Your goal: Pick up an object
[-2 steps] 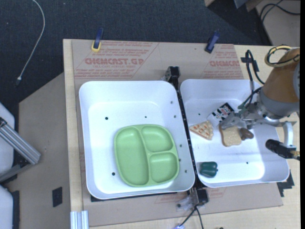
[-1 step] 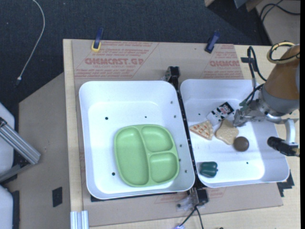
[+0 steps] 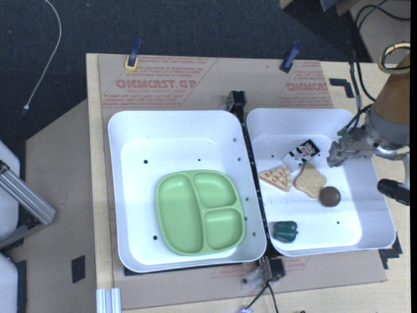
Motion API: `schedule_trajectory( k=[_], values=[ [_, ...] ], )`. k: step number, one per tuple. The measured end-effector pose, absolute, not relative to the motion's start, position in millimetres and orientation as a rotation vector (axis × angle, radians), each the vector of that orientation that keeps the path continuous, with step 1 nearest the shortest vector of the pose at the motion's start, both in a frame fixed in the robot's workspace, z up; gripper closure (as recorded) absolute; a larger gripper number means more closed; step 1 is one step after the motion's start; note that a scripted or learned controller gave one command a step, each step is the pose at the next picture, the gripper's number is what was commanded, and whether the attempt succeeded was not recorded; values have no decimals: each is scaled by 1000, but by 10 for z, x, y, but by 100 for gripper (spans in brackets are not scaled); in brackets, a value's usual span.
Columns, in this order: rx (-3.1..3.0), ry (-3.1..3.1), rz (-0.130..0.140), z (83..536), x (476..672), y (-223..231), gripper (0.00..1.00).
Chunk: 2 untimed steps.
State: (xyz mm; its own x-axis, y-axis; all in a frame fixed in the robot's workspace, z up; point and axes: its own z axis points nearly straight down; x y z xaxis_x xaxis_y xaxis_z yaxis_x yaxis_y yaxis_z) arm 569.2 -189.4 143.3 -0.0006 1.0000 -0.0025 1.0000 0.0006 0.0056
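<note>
Overhead, the hand (image 3: 339,154) hung over the right bin (image 3: 365,233) near its right edge; its grip could not be told. A toast slice (image 3: 310,182), pizza wedge (image 3: 277,177), brown ball (image 3: 330,196) and green pepper (image 3: 285,230) lay there. The left bin (image 3: 130,142) held a green divided plate (image 3: 199,210).

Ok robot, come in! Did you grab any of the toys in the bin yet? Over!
Gripper over right bin, nothing visibly held. Toast, pizza slice, brown ball, green pepper lying loose. Nothing blocking them.
</note>
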Motion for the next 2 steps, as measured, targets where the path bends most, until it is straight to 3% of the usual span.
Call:
schedule_trajectory(
  k=[2],
  values=[
    [2213,2219,6,2423,5808,-1860,100]
  ],
)
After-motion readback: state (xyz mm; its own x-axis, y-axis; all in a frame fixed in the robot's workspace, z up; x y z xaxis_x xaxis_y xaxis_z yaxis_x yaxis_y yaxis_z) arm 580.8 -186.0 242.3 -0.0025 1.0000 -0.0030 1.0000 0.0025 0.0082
